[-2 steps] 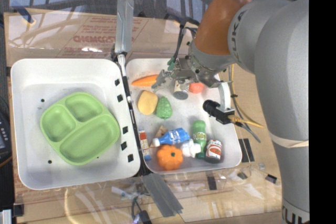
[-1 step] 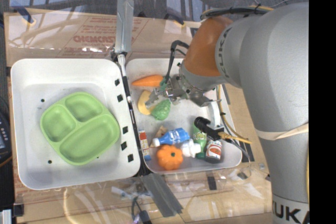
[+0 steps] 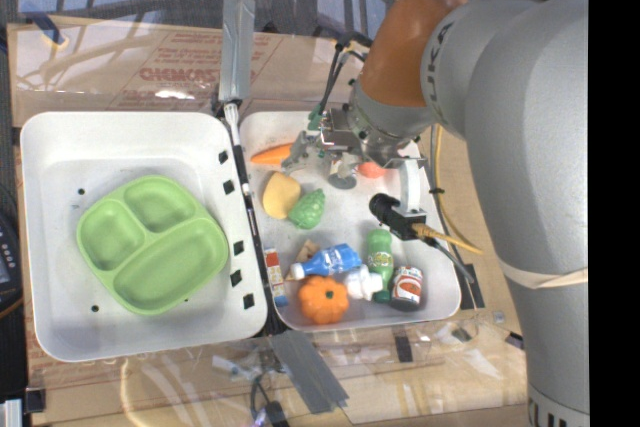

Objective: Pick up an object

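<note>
Below your claw (image 3: 335,158) sit one pumpkin (image 3: 323,300), one blue bottle (image 3: 328,263) and two green things; one carrot (image 3: 270,154) lies just left. Its fingers look open, maybe.

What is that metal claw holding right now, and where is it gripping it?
It cannot be told. The gripper hangs low in the right bin near the carrot, but nothing visibly sits between its fingers.

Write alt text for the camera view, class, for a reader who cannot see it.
A grey robot arm reaches from the right and lowers its end effector over the right bin, which holds toy food: a carrot, a lemon, a pumpkin and small bottles. The left bin holds a green divided plate.
</note>
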`<state>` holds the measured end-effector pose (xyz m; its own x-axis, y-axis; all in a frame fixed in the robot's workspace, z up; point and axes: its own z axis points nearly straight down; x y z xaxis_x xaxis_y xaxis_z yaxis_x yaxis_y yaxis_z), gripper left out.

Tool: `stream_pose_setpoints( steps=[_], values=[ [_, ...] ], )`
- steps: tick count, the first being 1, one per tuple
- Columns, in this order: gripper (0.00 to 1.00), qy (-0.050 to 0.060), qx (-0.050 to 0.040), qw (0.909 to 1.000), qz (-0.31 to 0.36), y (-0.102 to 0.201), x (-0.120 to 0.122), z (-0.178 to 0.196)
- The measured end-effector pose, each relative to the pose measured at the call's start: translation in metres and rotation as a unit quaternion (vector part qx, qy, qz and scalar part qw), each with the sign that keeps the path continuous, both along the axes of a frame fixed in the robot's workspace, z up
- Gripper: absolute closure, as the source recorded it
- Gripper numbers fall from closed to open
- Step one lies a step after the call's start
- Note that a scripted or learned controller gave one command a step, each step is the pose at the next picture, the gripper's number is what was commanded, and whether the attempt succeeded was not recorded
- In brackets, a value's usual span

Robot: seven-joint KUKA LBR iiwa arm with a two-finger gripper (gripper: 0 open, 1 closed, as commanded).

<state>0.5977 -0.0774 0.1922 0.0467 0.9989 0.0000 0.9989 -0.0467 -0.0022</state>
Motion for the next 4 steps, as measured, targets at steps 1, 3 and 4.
stream_pose_setpoints(
  steps=[1, 3, 4],
  values=[
    [0.00, -0.001, -0.0002, 0.9955, -0.095, 0.018, -0.025, 0.098],
    [0.00, 0.000, 0.0011, 0.9942, 0.107, -0.032, -0.118, -0.088],
    [0.00, -0.004, 0.0005, 0.9929, 0.118, -0.032, -0.081, -0.095]
  ],
)
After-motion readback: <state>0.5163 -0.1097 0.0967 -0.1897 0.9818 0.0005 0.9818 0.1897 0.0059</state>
